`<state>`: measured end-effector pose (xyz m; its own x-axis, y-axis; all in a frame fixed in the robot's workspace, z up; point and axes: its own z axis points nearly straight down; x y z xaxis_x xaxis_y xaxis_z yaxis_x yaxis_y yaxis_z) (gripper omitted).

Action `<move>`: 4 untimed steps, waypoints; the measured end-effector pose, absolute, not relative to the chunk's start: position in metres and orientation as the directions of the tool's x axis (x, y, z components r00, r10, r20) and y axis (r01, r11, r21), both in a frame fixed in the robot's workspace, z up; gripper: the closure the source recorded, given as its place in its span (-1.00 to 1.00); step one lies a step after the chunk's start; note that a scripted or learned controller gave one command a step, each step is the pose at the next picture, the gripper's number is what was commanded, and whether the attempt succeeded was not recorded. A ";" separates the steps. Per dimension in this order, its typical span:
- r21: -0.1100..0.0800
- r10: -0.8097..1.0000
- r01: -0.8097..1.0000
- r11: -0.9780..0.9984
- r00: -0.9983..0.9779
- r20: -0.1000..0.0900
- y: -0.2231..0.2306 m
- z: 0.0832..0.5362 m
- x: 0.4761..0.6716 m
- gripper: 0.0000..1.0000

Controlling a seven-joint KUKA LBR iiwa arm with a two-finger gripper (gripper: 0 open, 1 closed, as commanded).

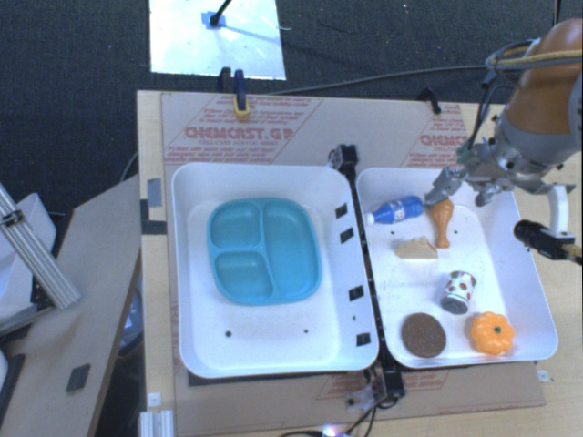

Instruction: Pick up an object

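My gripper (463,190) hangs over the far part of the right bin (537,289), its two fingers apart with nothing between them. Just below it lies a brown drumstick (442,220), with a blue bottle (398,210) on its side to the left. Nearer the front are a pale wedge (415,248), a small white can with red spots (458,291), a brown disc (424,334) and an orange pumpkin (492,332).
The left bin (196,335) holds a blue divided plate (264,250). A black divider with clips (362,271) runs between the bins. Another black part of the rig (545,237) juts over the right bin's right rim.
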<state>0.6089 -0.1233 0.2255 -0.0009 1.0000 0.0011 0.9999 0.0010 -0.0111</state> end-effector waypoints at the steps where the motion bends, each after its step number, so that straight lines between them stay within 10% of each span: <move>1: 0.001 1.000 1.000 0.003 -0.003 0.000 -0.123 0.233 0.611 -1.00; 4: -0.001 1.000 1.000 0.003 -0.003 0.000 -0.107 0.088 0.610 -1.00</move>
